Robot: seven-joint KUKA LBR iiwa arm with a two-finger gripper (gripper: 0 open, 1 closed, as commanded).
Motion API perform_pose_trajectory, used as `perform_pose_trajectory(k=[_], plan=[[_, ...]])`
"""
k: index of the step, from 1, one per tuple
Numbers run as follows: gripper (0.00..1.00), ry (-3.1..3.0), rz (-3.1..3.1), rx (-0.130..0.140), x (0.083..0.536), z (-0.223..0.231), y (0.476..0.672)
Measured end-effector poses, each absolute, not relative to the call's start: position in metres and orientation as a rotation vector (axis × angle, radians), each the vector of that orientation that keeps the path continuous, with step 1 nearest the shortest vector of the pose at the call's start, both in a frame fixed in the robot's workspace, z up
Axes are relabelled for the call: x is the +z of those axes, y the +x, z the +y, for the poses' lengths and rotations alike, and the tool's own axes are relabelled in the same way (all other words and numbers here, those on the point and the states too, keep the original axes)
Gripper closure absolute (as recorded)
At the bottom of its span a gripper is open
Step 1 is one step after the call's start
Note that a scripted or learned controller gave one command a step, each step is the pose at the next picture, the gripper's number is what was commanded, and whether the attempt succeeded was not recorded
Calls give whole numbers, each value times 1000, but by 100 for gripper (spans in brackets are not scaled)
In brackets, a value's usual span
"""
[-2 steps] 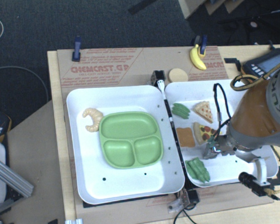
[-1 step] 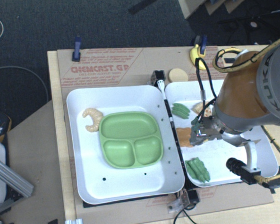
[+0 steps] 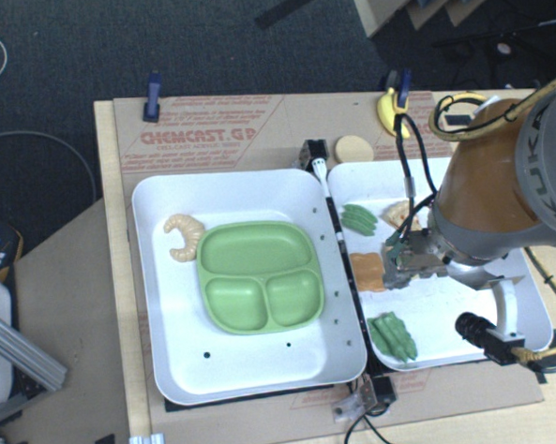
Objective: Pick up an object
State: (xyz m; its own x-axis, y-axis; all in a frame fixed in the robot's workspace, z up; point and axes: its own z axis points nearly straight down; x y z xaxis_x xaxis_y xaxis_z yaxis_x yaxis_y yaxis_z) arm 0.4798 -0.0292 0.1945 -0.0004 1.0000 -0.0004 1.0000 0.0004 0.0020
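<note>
Nearest the camera, at the front edge of the right bin (image 3: 511,348), a green leafy toy (image 3: 393,336) lies flat on the white floor; a second green piece (image 3: 359,218) lies farther back in the same bin, and a brown block (image 3: 366,271) rests between them against the bin's left wall. Nothing can be seen lifted, so the pick is judged as not yet done — the grasp and the raise are both left. The gripper (image 3: 400,259) is lowered into the right bin, just beside the brown block on its right, perhaps touching it; whether its fingers are spread or pressed together cannot be told, since the wrist covers them. In the left bin (image 3: 170,298) a green divided tray (image 3: 260,276) and a tan croissant-shaped toy (image 3: 184,235) lie well apart from the arm.
</note>
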Motion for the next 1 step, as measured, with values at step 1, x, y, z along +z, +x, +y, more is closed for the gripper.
perform_pose_trajectory(k=[1], plan=[[100, 2218, 2219, 4, 205, -29, 480]])
